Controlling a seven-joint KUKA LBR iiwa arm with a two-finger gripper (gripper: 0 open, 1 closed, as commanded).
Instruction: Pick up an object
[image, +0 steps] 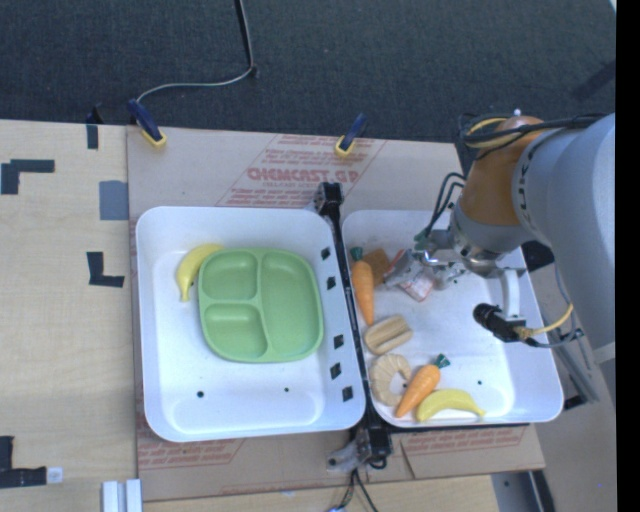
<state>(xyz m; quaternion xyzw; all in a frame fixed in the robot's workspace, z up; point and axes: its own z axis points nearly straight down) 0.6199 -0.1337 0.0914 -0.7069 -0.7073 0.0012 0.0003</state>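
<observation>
My gripper (418, 268) is low over the upper middle of the right bin (520, 385), below the orange-banded wrist (490, 190). A small pinkish-white object (417, 289) lies right under it, touching or nearly so. An orange carrot (362, 290) lies just left of the gripper by the bin's left wall. Further down are a tan bun (388, 333), a pale ridged pastry (386, 378), a second carrot (418, 388) and a yellow banana (450, 404).
The left bin (170, 390) holds a green divided plate (262, 305) with a yellow banana (195, 266) at its upper left. A black divider clip strip (335, 290) runs between the bins. The arm's grey body (580, 220) covers the right bin's right side.
</observation>
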